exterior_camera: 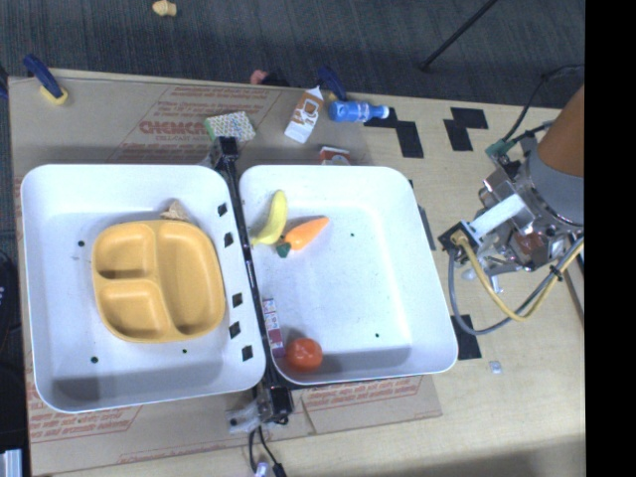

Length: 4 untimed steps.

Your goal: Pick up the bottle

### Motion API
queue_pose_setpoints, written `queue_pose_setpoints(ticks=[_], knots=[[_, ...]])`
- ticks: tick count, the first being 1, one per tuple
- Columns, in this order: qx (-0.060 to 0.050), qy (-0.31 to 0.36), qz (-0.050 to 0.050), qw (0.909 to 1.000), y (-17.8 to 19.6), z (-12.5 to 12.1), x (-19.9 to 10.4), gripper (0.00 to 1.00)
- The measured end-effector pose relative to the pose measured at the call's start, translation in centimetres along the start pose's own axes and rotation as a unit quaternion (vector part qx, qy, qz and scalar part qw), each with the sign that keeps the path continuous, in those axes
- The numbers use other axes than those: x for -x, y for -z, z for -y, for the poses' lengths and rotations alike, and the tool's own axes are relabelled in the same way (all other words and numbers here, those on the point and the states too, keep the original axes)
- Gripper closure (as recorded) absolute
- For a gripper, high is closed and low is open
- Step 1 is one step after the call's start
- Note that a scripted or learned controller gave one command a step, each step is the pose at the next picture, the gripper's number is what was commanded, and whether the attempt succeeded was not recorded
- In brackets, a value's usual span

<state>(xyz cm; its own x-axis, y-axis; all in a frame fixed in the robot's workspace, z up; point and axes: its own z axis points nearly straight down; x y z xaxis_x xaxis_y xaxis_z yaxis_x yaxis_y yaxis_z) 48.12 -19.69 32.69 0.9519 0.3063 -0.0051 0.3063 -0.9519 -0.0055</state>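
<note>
Two white bins are being carried side by side on the desk (517, 396). The left bin (60, 366) is being taken up by a yellow divided plate (157, 278). A banana (270, 219), a carrot (303, 233) and a tomato (303, 354) are being kept in the right bin (397, 306). The blue bottle (355, 112) is lying on its side on the desk behind the right bin, just beside a small carton (304, 115), outside both bins. The gripper (517, 241) is being held over the desk right of the bins, well apart from the bottle. Whether the jaws are wide or narrow can't be told, since they're being hidden by cables and wrist hardware.
</note>
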Motion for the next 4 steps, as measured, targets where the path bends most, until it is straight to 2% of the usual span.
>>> queue_pose_setpoints(ticks=[1, 2, 3, 4], knots=[[0.0, -0.052, 0.0, 0.9987, -11.9, 2.7, -0.3, 1.0], [0.0, -0.053, -0.002, 0.9986, -11.8, -1.2, 0.9, 1.0], [0.0, -0.036, -0.001, 0.9994, -8.5, 4.4, -1.0, 1.0], [0.0, -0.03, 0.0, 0.9995, -9.5, 2.7, -0.4, 1.0]])
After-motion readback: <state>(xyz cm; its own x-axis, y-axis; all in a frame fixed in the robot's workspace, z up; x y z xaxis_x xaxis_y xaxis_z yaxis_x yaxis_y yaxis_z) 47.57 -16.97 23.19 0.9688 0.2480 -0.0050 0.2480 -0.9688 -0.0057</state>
